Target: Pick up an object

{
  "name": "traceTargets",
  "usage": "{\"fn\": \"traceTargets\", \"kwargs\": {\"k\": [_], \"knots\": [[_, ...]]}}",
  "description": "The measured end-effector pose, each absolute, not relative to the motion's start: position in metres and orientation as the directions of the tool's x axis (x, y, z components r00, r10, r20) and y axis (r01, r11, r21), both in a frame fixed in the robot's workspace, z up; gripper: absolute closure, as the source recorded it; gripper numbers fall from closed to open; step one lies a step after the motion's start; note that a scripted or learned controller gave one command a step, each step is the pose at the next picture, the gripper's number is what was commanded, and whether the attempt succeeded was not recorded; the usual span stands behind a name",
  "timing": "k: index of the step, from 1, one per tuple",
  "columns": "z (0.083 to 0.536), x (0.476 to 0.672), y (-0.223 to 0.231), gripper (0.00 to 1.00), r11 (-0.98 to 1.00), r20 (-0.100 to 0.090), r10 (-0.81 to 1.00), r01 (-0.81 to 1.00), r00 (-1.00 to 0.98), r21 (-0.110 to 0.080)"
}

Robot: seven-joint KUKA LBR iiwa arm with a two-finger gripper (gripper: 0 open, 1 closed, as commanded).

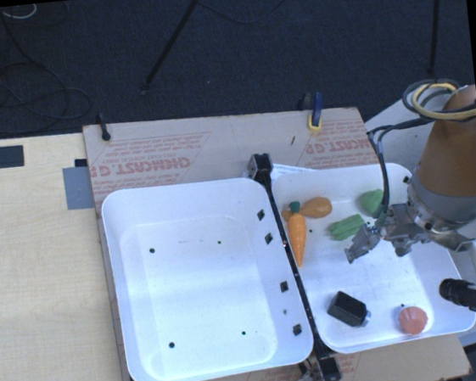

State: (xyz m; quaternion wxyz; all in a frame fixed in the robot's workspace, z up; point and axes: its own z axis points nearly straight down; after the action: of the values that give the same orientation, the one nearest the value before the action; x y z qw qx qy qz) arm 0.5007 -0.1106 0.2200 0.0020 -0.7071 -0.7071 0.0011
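The right bin (445,324) holds several small objects. An orange carrot (297,233) with a green top lies by the divider, and an orange oval piece (317,208) sits just right of it. A green elongated piece (343,228) lies mid-bin, and another green piece (372,202) rests near the back right. A black block (348,309) sits near the front, with a pink-red ball (412,320) to its right. My gripper (361,245) hangs low over the bin's middle, just below the elongated green piece, with nothing visibly in it.
The left bin (124,241) stands beside the right one, with a black divider rail (283,248) between them. The grey arm with its orange band (452,161) covers the right bin's right edge. Cardboard lies under both bins.
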Motion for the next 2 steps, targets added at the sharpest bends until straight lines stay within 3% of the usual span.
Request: {"fn": "traceTargets", "kwargs": {"k": [1, 2], "knots": [[0.341, 0.565, -0.117, 0.00, 0.002, -0.004, 1.000, 1.000, -0.002, 0.014], [0.229, 0.477, -0.096, 0.00, -0.001, 0.005, 1.000, 1.000, 0.001, -0.018]]}}
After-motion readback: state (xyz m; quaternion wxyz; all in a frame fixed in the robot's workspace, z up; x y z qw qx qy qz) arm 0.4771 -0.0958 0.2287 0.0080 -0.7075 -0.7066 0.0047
